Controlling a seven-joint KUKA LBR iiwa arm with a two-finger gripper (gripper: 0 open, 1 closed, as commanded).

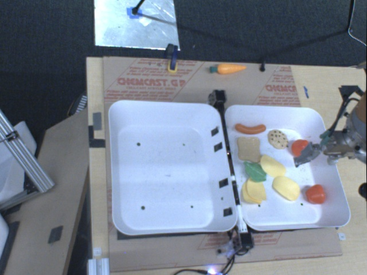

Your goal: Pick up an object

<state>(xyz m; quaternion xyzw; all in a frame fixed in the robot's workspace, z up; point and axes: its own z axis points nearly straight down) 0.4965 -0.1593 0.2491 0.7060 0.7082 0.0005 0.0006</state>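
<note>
Gripper (305,155) sits over the right bin (338,211), at its right side; whether it is wide or narrow cannot be told. Landmark: toast (249,149), lying in the bin's left half. A sausage (250,128) lies just above the toast, a cookie (278,138) to its upper right, a green leaf (255,171) just below. One tomato (298,147) lies right of the toast, touching or just beside the gripper; another tomato (315,194) lies far to the lower right. Three yellow pieces (273,166) lie below and right. A carrot (227,69) lies on the table (321,79), well above the toast.
</note>
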